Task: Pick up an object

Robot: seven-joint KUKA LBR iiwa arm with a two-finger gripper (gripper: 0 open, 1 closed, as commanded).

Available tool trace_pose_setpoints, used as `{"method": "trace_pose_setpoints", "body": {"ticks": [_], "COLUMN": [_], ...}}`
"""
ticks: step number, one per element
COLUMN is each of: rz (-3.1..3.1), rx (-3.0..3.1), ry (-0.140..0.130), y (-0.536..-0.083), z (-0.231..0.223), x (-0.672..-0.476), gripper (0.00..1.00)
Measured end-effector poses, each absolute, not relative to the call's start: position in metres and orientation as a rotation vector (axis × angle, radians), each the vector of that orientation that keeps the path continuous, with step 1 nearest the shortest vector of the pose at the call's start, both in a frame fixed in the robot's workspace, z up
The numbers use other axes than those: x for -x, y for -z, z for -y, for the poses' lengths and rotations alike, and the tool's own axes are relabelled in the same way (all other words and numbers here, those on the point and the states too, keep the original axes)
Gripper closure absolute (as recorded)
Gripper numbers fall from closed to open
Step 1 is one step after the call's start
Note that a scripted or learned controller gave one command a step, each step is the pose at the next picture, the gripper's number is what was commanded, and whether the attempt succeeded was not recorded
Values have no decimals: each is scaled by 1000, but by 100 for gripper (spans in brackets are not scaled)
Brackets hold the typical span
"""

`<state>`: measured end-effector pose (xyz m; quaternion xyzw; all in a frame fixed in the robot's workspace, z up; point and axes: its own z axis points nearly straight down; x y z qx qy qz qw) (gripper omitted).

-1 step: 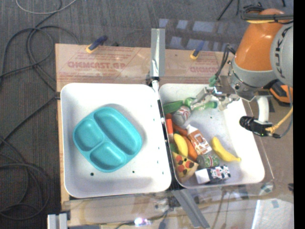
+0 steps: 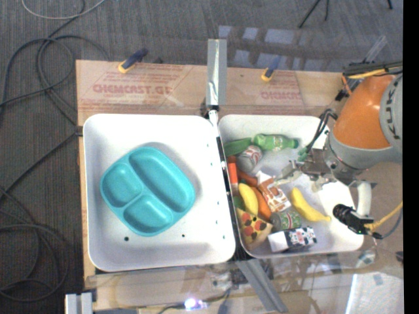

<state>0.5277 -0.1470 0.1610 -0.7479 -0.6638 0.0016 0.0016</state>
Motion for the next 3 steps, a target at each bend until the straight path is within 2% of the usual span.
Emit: {"method": "trace_pose_setpoints", "body": {"ticks": [1, 2, 3], "rz": [2134, 2132, 2244], "rx": [2305, 2299, 2199], "ry": [0, -1, -3], "y": [-104, -112, -247], "z": [181, 180, 117], "x": [-515, -515, -553], "gripper": [0, 100, 100]}}
